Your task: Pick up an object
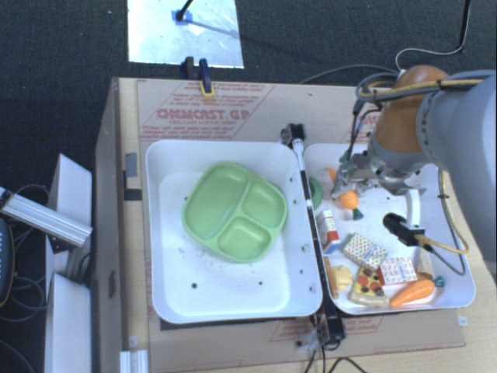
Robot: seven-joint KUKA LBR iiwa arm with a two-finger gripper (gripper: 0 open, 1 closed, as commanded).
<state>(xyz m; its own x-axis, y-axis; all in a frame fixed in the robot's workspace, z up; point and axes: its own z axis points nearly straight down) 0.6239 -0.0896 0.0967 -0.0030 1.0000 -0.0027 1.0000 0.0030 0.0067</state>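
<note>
My gripper (347,174) hangs over the far left part of the right bin (458,282), below the grey arm's orange wrist band. A small orange ball (349,200) lies just in front of and below the gripper, with a tiny teal piece (359,214) beside it. A green toy (314,191) rests against the bin's left wall. Nearer the front lie a red and white tube (329,228), a checkered box (363,249), a red-patterned box (397,270), a carrot (413,291) and a pizza-like toy (368,286).
The left bin (178,294) holds a green divided plate (235,210) near its middle. A dark divider rail (307,200) runs between the two bins. A yellow block (338,277) sits at the right bin's front left.
</note>
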